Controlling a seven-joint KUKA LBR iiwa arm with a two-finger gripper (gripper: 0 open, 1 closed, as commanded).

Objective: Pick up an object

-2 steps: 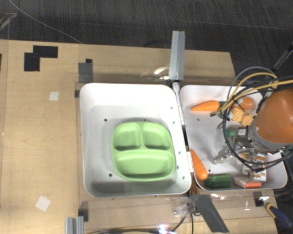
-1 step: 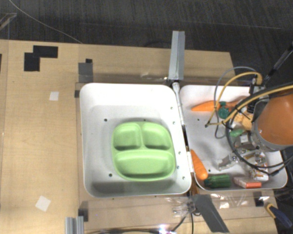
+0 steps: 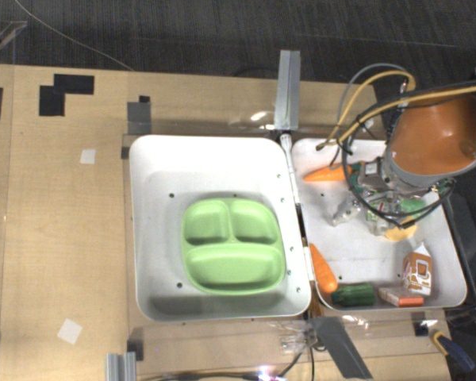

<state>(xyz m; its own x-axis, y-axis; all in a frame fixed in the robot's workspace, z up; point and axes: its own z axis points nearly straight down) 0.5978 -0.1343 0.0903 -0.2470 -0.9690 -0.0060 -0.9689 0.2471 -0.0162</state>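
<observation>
My gripper (image 3: 357,206) hangs low over the middle of the right bin (image 3: 452,292), under the orange band of the arm (image 3: 432,137) and a tangle of cables. An orange wedge-shaped piece (image 3: 325,175) lies just to its upper left. A yellow piece (image 3: 399,232) peeks out from under the wrist at its lower right. Along the bin's near side lie a carrot (image 3: 324,268), a dark green cucumber (image 3: 353,294), a small brown and white carton (image 3: 417,270) and a flat reddish bar (image 3: 401,298). Nothing shows clearly inside the gripper.
The left bin (image 3: 155,173) holds a light green divided plate (image 3: 232,244). A metal post (image 3: 288,94) rises at the back between the bins. Yellow and black cables (image 3: 365,94) loop above the wrist. Wooden bench top (image 3: 55,236) spreads to the left.
</observation>
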